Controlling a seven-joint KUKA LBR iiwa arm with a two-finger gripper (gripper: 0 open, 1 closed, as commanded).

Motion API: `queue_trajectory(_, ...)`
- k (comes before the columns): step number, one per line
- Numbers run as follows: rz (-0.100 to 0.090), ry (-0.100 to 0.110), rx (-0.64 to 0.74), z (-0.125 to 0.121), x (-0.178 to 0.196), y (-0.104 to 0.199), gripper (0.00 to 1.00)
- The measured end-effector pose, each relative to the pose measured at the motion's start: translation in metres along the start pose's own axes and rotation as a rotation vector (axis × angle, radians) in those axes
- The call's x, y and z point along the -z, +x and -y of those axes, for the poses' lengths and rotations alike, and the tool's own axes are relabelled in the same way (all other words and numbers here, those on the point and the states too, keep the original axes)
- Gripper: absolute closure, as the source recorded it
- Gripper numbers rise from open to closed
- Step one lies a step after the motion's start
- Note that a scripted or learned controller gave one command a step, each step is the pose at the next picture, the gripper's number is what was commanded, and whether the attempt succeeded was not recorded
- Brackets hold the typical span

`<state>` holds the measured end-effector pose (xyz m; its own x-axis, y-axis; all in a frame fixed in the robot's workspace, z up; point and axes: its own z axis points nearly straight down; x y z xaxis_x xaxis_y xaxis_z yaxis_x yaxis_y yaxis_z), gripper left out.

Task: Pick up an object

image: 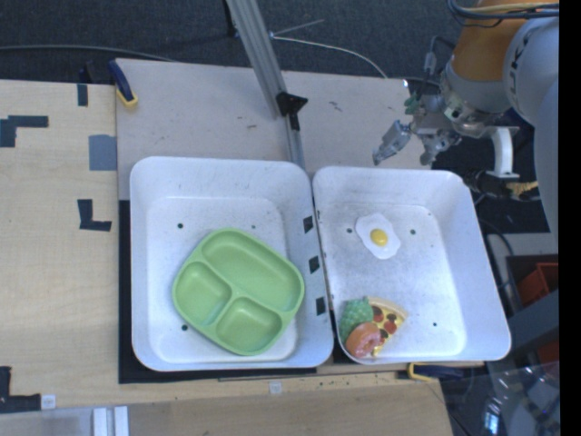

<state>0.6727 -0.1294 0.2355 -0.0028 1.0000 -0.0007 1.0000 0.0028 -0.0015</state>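
Here the gripper (pixel 410 146) hangs spread and empty beyond the right bin (pixel 472 243), well apart from the fried egg (pixel 379 237).

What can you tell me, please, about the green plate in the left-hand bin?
The green plate is a pale lime, plastic-looking tray with rounded corners and three compartments: one large along its upper right and two smaller toward its lower left. All three hold nothing. It lies flat, right side up, turned at a slant on the floor of the left bin, toward the near right corner, close to that bin's right wall. Nothing else touches it; the gripper hangs far off, beyond the right bin.
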Motion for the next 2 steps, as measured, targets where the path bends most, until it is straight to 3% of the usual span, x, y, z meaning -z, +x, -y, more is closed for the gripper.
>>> queue_trajectory(1, 0.001, 0.000, 0.000, 0.000, 0.000, 0.000, 0.00)
queue_trajectory(2, 0.000, 0.006, -0.001, 0.003, -0.065, 0.000, 0.00)
